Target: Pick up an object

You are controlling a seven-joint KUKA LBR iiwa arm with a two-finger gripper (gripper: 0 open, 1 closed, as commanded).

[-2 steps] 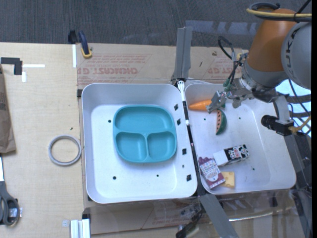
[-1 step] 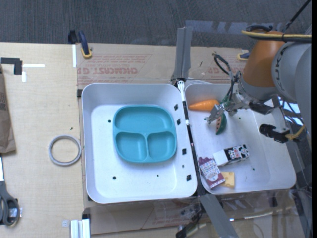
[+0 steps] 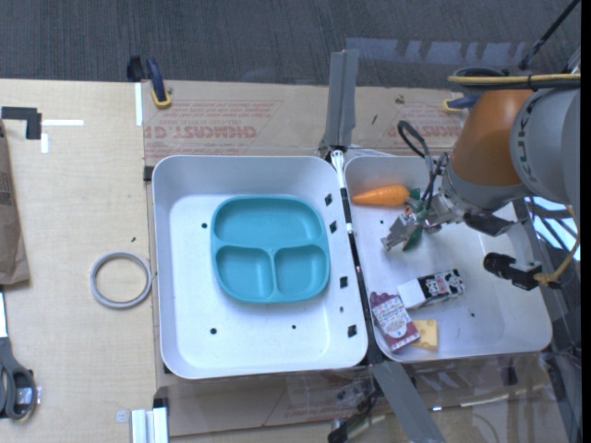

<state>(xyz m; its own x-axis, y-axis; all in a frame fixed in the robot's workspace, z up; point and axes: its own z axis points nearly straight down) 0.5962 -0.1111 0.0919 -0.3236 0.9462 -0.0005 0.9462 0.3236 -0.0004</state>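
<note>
White plastic makes up the two bins: the left bin (image 3: 175, 321) holds one teal tray (image 3: 271, 248) with three compartments, lying flat near the bin's middle, and the right bin (image 3: 517, 326) holds the loose items. We count four of them there: one carrot (image 3: 380, 195), one black-and-white box (image 3: 437, 287), one dark red packet (image 3: 391, 319) and one yellow block (image 3: 426, 333).

The carrot is orange with a green top at its right end, and it lies on its side near the bin's far wall, close to the divider between the bins. The gripper (image 3: 406, 232) sits just below and to the right of it, over the bin floor, near the carrot's green end but apart from the orange body. We cannot tell whether the jaws are open or closed: the tip is a small grey and green tangle at this slant, and nothing is clearly seen between the fingers.

The box lies tilted nearer the middle of the bin, well below the gripper. The packet rests near the bin's front left corner, and the yellow block touches its right edge.

One arm (image 3: 517, 146) reaches in from the right, its orange band above the wrist. On the bench (image 3: 74, 201) left of the bins we see one grey tape ring (image 3: 121, 279).
</note>
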